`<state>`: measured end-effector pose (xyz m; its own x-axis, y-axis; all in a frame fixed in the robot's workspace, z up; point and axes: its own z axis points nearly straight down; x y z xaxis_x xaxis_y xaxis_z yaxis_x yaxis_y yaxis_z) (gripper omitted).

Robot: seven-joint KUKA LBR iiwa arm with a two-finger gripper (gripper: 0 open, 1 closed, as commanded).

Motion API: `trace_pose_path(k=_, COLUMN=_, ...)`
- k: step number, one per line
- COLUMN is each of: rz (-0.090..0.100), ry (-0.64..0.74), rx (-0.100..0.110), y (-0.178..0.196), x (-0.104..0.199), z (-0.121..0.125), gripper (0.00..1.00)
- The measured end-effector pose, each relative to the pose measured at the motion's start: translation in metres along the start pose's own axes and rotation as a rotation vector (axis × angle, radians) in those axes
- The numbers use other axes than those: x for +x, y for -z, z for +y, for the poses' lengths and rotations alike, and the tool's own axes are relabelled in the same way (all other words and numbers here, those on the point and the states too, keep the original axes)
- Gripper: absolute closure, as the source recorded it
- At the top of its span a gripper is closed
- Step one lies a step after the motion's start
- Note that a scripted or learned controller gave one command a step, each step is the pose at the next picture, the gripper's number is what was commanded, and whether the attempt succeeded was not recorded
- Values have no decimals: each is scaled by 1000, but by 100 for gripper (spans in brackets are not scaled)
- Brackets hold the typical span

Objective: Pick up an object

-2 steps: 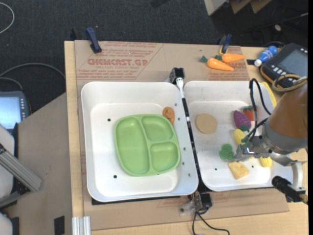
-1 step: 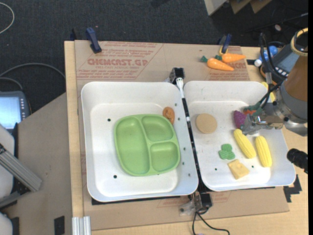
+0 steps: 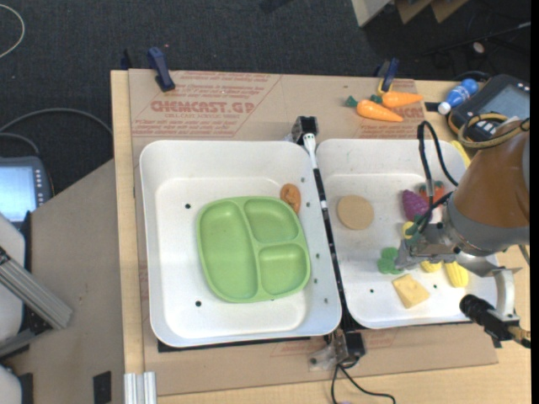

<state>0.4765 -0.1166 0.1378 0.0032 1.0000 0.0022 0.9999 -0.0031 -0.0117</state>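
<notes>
Green toy lies beside the jaws.

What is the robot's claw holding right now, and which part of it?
It cannot be told. The gripper is low in the right bin, right by the green toy and the yellow pieces, but the view doesn't show anything clearly between its tips.

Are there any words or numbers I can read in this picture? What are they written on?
"CHEMCAST. G P" in big red letters, on the brown board behind the left bin.
Smaller red lines above and below it on the same board: too small and blurred to read.
The blue-lit screen at the picture's left edge: too blurred to read anything.
</notes>
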Motion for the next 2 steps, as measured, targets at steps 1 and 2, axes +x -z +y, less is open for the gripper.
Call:
trace_pose_path(k=1, rz=-5, ry=13, rx=-31, y=113, x=39, z=102, gripper=100)
trace_pose_path(k=2, rz=-1, ry=-5, rx=4, y=-44, x=-28, z=52, gripper=100)
